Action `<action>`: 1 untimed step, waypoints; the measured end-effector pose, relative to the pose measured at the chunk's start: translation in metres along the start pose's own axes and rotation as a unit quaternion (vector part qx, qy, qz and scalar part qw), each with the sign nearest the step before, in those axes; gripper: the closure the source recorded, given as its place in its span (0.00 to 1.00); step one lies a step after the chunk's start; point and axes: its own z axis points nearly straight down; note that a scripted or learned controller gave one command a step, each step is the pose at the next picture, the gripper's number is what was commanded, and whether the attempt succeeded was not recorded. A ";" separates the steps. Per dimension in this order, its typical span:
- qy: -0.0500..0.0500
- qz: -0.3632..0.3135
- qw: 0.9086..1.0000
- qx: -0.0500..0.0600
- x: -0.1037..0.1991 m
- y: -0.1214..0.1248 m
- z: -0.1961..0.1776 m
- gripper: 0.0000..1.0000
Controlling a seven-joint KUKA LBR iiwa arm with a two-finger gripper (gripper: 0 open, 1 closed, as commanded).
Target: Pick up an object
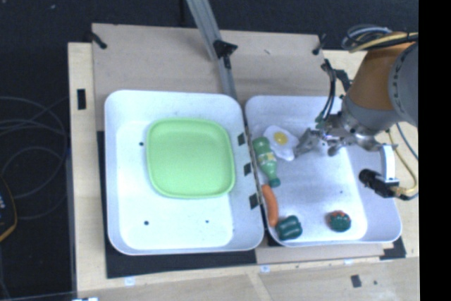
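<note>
Your arm: grey shell, orange band, metal end effector.

You are looking at a rounded grey KUKA arm [406,84] with a broad orange band [377,77] above the wrist, its surface smooth and matte. Below the band you can see a grey wrist collar, and thin dark cables looping along its side, with lighter cables bunched above the orange section. Your small silvery metal end effector [309,143] is angular and narrow. A white bracket carrying a black cylindrical part and a yellowish cable hangs off the wrist's lower side.
</note>
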 end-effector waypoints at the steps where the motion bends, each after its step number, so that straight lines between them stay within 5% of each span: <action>1: 0.000 0.000 1.000 -0.003 -0.001 0.001 -0.014 1.00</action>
